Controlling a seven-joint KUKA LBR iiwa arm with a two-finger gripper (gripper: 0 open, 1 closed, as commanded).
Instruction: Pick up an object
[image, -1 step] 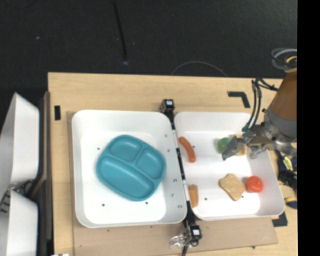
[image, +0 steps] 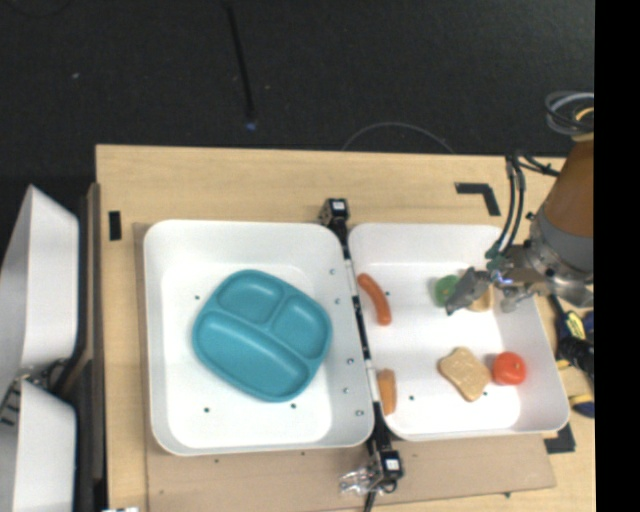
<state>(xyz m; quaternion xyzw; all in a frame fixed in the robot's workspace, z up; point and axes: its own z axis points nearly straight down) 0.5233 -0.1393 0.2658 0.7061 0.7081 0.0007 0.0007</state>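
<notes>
I saw the gripper (image: 482, 292) low in the right bin (image: 420, 420), beside a green object (image: 445, 289). I could not tell its jaw state. Risk: the adjacent tan piece (image: 483, 298) could deflect the green object, causing a missed grasp.

We are looking at a robotics lab test bench rather than any home or kitchen. A plain wooden board (image: 300, 180) carries two shallow white bins (image: 170, 400) clamped side by side, with black brackets (image: 480, 195) marking its corners. A thin cable (image: 240, 60) trails across the dark floor, and the food in the bins looks like plastic toys beside a teal divided plate (image: 262, 335).
</notes>
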